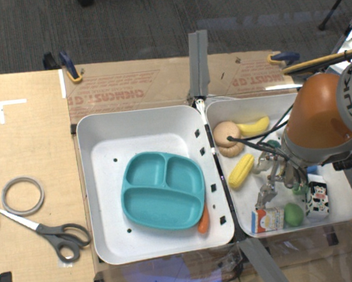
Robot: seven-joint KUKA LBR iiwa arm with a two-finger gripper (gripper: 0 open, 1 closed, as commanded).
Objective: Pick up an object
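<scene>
Far left of the jaws I see a tape roll (22,194) and scissors (51,233) on the bench. The left bin (98,177) holds a teal divided plate (163,191) with a carrot (203,220) at its edge. Behind it, cardboard (120,90) shows mirrored print I can't read. In the right bin (342,213), corn (240,170) lies left of the gripper (269,195), whose jaws are slightly spread over a small carton (266,220); nothing sits between them. A green ball (293,214) and a cow-patterned carton (318,199) sit right.
</scene>
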